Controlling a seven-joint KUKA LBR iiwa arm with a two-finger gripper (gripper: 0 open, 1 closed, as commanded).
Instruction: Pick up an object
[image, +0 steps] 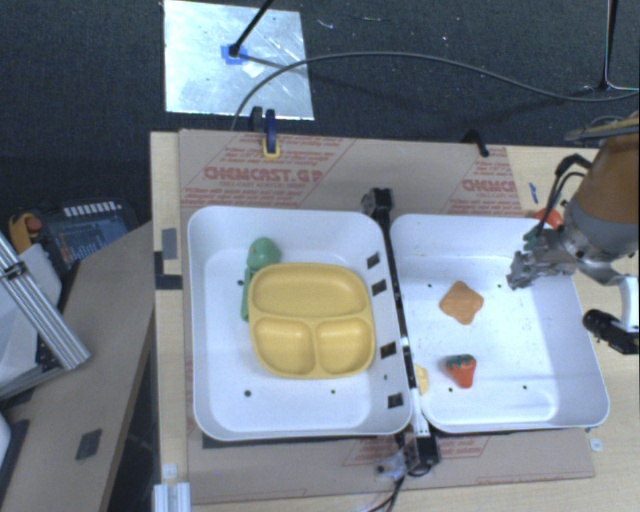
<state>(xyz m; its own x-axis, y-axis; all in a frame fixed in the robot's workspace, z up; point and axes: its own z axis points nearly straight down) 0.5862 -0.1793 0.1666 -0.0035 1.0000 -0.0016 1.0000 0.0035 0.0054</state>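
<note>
Pickup not yet made: nothing is seen held by the end effector.

The end effector is seen over the right bin, near its upper right part, and whether its fingers are apart or together cannot be told. The nearest candidate, an orange flat piece, lies on the bin floor to its left, apart from it; a small red and green toy lies lower down. The grasp and lift are judged still to be done. In the left bin a yellow divided tray is set, with a green object at its upper left edge. No obstacle is seen around the orange piece.
</note>
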